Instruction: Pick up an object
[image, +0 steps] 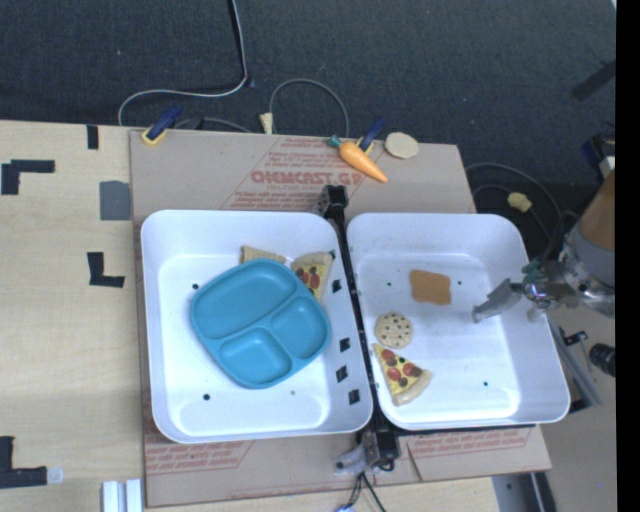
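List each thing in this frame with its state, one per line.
blue divided plate: flat in left bin, tilted askew, compartments bare
pizza slice under the plate: partly covered by it
toast piece: lying flat in right bin
cookie: lying flat, apart from toast
pizza slice: lying flat, just below the cookie
toy carrot: lying on cardboard outside the bins
gripper: over right bin, nothing seen between fingers

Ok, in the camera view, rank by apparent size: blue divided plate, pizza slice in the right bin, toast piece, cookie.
1. Blue divided plate, by far the largest.
2. Pizza slice.
3. Toast piece, close to the pizza slice, so that order is unsure.
4. Cookie, smallest.
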